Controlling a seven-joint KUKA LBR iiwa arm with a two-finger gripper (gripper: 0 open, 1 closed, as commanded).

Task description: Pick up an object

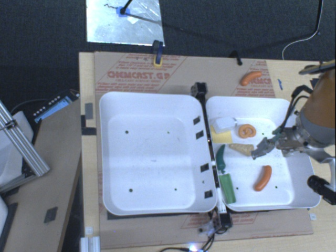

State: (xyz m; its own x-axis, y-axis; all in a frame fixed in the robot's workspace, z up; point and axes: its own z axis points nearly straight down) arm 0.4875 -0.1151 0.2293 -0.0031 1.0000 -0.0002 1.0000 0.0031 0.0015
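Hand (261, 149): right of centre, low over right bin (278, 196); spread unclear, cannot tell.
Nearest item: tan wedge (242, 149), just beside, likely target.
Sausage (263, 178): below, apart.

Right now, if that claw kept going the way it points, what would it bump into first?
Probably the tan cone-shaped piece just left of the gripper, though height above the right bin is unclear.
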